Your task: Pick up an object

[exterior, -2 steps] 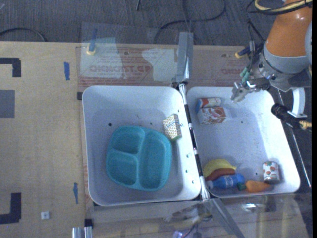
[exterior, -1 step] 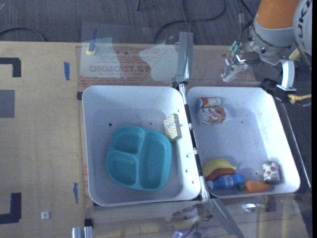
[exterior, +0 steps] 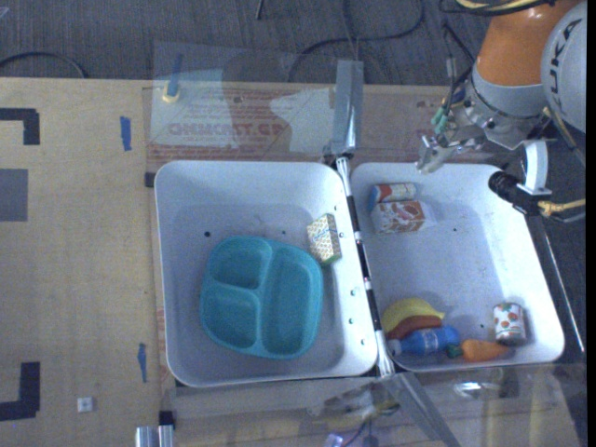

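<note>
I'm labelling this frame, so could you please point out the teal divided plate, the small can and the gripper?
Teal divided plate [exterior: 262, 295]: camera view, centre ridge.
Small can [exterior: 508, 323]: camera view, its printed side.
Gripper [exterior: 434, 159]: camera view, at the fingertips.

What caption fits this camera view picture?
Robot pincer hovers above the right bin's far edge; a blue plate lies in the left bin.

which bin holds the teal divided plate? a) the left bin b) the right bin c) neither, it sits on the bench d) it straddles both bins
a: the teal divided plate lies flat inside the left bin, next to a small patterned box, while the right bin holds the cartons, can and toy food.
</note>
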Motion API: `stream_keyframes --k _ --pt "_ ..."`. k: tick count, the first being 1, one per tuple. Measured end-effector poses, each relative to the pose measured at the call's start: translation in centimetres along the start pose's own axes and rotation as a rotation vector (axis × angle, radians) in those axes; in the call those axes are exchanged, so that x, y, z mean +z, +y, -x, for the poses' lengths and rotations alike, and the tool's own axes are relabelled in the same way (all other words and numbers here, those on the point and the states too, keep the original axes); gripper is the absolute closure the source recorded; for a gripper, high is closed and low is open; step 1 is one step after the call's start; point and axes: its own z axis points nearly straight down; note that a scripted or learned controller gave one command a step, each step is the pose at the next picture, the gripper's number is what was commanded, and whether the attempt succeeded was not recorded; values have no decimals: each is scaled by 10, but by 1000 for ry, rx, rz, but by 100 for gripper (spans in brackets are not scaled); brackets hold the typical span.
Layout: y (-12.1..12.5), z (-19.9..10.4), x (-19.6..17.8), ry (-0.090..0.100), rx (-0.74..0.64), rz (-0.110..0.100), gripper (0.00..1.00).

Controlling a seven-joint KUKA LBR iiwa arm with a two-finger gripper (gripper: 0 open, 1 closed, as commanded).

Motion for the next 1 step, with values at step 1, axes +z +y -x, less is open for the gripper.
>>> stream_keyframes --k 1 --pt "-24 -26 -22 1 50 -1 100"
